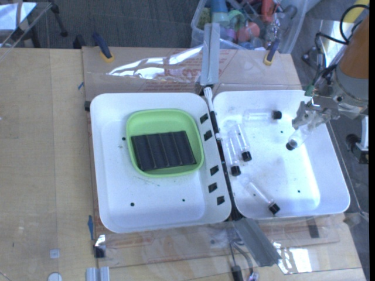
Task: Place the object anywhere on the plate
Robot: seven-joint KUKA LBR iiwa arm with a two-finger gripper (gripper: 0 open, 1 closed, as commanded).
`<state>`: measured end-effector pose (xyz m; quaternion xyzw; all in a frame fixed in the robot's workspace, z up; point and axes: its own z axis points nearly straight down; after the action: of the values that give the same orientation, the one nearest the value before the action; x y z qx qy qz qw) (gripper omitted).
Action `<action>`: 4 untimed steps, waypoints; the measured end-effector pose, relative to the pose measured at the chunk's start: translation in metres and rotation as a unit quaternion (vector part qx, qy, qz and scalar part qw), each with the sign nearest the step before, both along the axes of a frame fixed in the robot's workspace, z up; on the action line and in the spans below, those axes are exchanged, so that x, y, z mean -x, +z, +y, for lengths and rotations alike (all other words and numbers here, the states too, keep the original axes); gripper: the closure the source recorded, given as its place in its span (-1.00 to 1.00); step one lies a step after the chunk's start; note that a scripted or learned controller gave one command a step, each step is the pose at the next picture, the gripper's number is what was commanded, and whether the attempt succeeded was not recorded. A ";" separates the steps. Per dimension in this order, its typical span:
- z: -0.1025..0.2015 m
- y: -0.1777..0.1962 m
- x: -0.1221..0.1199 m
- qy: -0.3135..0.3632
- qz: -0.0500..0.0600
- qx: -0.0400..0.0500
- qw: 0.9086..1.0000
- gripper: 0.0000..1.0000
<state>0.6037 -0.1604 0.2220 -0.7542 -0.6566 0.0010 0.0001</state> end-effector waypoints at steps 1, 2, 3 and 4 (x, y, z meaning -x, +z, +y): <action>0.000 0.000 0.000 0.000 0.000 0.000 1.000 -1.00; -0.050 0.116 -0.026 -0.002 -0.002 0.000 1.000 -1.00; -0.041 0.050 -0.029 -0.029 0.002 -0.001 1.000 -1.00; -0.048 0.165 -0.016 -0.102 -0.002 0.000 0.995 -1.00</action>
<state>0.6196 -0.2085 0.3866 -0.8171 -0.5765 -0.0001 -0.0012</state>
